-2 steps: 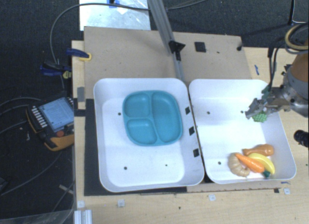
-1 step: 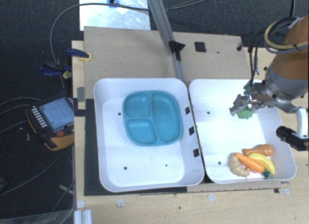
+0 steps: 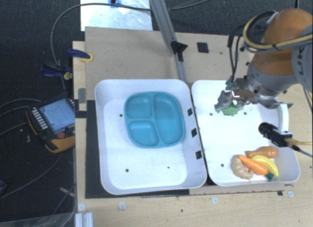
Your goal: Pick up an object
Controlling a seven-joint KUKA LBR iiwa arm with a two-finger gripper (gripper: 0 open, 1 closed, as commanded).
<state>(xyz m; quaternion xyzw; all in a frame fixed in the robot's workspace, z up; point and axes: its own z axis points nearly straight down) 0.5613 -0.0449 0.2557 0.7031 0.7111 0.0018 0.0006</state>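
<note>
Currently the grey KUKA arm with the orange band (image 3: 281, 35) reaches in from the right over the right shallow white bin (image 3: 215, 138), and its two-finger gripper (image 3: 226, 104) sits low over that bin's upper part with a small green leafy toy (image 3: 230, 109) right at the jaws; can't tell whether the jaws are closed on it or just touching. A cluster of plastic toy food, an orange carrot (image 3: 252, 164), a yellow banana (image 3: 268, 164) and a tan shrimp-like piece (image 3: 240, 168), lies touching in that bin's lower right corner, well apart from the gripper. The left white bin (image 3: 110, 172) holds a blue three-compartment plastic plate (image 3: 154, 119), and both bins sit side by side on the tan desk (image 3: 127, 50).
</note>
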